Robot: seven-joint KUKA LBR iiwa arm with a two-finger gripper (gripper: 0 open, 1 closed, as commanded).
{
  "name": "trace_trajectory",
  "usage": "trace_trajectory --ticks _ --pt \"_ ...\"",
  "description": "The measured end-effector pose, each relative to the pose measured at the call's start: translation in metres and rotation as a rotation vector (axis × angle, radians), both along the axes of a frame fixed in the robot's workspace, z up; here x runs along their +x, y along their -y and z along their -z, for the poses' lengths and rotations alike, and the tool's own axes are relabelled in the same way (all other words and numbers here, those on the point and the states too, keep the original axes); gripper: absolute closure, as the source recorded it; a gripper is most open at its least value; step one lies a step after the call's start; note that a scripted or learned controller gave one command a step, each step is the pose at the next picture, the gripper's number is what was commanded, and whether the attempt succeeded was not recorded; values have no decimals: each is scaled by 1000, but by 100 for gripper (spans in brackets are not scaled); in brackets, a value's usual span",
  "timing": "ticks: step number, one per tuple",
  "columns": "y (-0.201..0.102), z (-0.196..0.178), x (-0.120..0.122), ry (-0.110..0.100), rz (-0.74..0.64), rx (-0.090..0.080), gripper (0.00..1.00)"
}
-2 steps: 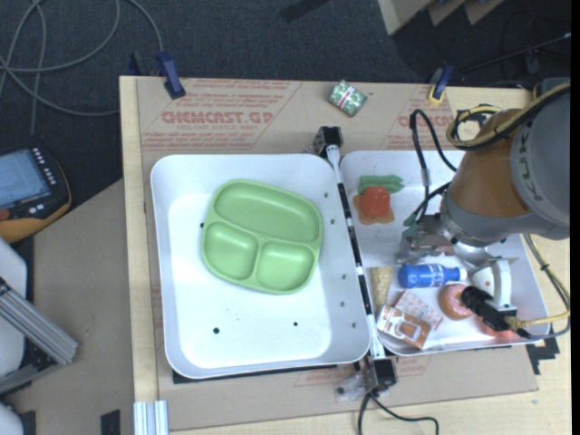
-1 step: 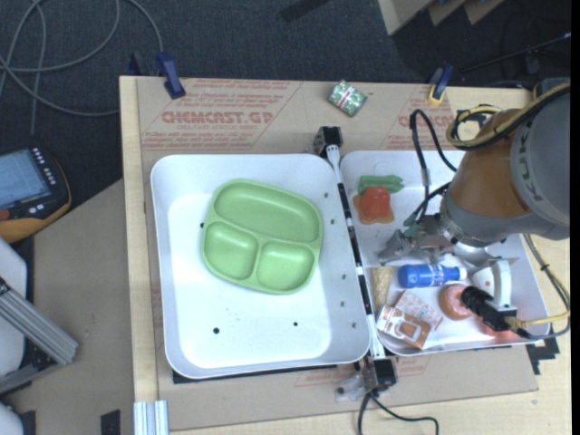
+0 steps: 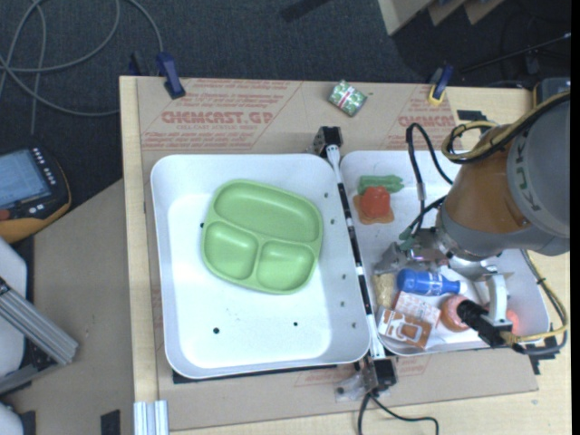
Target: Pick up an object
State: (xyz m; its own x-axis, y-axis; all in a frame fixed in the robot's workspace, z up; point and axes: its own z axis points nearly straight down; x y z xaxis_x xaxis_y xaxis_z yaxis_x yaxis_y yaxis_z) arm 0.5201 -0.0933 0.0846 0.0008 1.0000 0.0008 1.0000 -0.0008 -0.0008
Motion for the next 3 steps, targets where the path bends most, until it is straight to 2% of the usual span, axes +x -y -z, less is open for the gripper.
trace_trajectory --ticks 1,2,3 --pt "3 0 -6 0 0 0 0" --pt "9 0 18 2 -1 -2 0" --pt "1 0 -8 -1 -1 0 0"
